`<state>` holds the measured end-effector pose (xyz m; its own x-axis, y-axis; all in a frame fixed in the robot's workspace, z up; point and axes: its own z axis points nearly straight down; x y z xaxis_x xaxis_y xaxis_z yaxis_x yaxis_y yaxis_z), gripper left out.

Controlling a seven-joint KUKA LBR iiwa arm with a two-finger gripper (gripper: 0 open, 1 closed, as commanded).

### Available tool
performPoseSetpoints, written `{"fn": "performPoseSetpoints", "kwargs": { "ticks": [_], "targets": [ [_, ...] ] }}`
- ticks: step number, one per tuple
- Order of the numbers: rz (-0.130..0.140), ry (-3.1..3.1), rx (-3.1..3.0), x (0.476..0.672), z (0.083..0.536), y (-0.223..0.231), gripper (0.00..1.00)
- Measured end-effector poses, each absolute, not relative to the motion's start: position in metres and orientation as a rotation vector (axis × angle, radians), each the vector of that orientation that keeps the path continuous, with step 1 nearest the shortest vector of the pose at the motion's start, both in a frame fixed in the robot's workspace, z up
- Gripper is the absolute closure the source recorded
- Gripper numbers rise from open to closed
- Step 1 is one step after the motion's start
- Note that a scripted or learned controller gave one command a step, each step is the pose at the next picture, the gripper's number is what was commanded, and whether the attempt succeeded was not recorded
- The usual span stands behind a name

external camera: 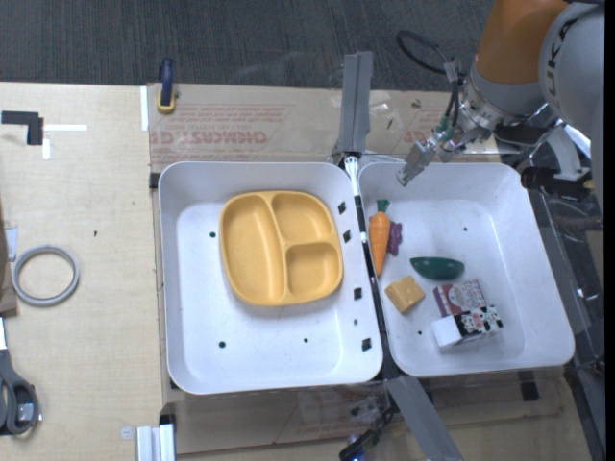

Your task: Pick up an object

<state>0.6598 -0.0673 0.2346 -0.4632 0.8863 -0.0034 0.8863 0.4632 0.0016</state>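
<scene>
Though blurred, end effector (415, 168) above carrot (379, 239)

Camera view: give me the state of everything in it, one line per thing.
Claw: over the right bin's far rim, holding nothing.
Yellow plate: lying flat in the left bin.
Carrot: lying against the right bin's left wall.
Green piece: loose on the bin floor.
Yellow block: loose, apart from the box.
Small box: lying on its side.
Right bin: holds four items.
</scene>
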Motion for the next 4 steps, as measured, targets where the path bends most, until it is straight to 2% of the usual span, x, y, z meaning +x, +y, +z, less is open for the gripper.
{"fn": "performPoseSetpoints", "kwargs": {
  "ticks": [1, 2, 3, 4],
  "targets": [
    [-0.004, 2.627, 1.725, 0.588, 0.147, -0.113, 0.00],
    [0.003, 2.790, 1.426, 0.532, 0.095, -0.111, 0.00],
    [-0.001, 2.824, 1.372, 0.515, 0.124, -0.130, 0.00],
    [0.000, 2.857, 1.304, 0.563, 0.092, -0.119, 0.00]
  ]
}}
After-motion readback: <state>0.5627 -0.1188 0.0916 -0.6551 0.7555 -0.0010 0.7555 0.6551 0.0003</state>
